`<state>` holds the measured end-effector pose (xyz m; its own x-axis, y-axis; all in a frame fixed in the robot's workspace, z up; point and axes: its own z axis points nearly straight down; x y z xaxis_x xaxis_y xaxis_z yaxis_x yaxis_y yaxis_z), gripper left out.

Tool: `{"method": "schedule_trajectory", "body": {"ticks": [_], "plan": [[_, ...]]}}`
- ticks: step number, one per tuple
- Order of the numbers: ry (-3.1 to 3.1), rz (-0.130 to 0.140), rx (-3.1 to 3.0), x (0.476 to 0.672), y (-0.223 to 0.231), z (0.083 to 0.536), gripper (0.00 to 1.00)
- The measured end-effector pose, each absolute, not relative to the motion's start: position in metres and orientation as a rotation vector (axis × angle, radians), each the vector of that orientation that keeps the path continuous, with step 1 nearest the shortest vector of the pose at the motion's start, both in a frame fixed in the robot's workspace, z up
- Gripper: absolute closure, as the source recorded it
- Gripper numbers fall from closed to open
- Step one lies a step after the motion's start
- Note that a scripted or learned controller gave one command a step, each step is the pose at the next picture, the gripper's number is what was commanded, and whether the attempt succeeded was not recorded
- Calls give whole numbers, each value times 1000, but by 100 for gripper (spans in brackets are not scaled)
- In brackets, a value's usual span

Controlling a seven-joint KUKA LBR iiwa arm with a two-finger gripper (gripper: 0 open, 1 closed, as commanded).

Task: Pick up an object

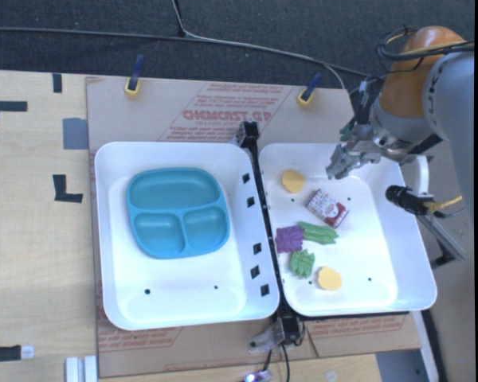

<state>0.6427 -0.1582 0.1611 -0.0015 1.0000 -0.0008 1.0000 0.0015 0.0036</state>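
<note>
Fingers (340,168): you cannot tell whether spread or closed; poised over the right bin's (398,281) far corner, nothing visibly held. Nearest candidates: red packet (327,208) just below, yellow piece (293,181) beside. Step: approach. Next: you descend squarely onto one item.

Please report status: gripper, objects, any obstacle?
Gripper above right bin, holding nothing. Red packet nearest, untouched. Path to it unobstructed.

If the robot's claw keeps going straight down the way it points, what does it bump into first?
Probably the bare white floor of the right bin. The gripper hangs above it, between the yellow piece and the red packet. Depth is hard to judge.
</note>
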Motion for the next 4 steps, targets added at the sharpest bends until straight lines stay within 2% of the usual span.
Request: {"method": "schedule_trajectory", "body": {"ticks": [1, 2, 3, 4], "plan": [[2221, 5, 2215, 651, -165, 218, 100], [2224, 1, 2219, 651, -163, 226, 100], [2229, 2, 2215, 645, -105, 234, 100], [2231, 1, 2216, 629, -46, 239, 100]]}}
